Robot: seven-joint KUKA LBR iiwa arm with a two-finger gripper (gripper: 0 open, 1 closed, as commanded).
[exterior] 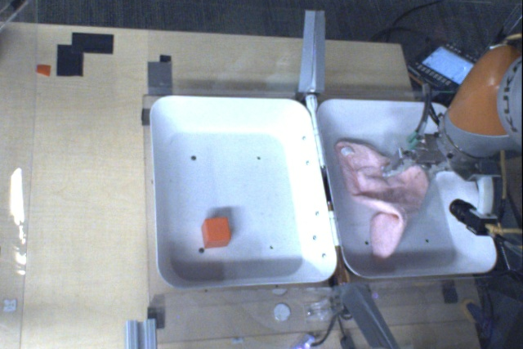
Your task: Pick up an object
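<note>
Pink cloth lies crumpled in the right bin, its long axis running down-frame; the fingers press into its upper right edge, their state unclear.

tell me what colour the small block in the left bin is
Orange block, clearest in the camera view.

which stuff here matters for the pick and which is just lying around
In play: gripper, down on the pink cloth in the right bin; orange block in the left bin.
Lying about: black shapes, small orange piece, handheld screen.
</note>
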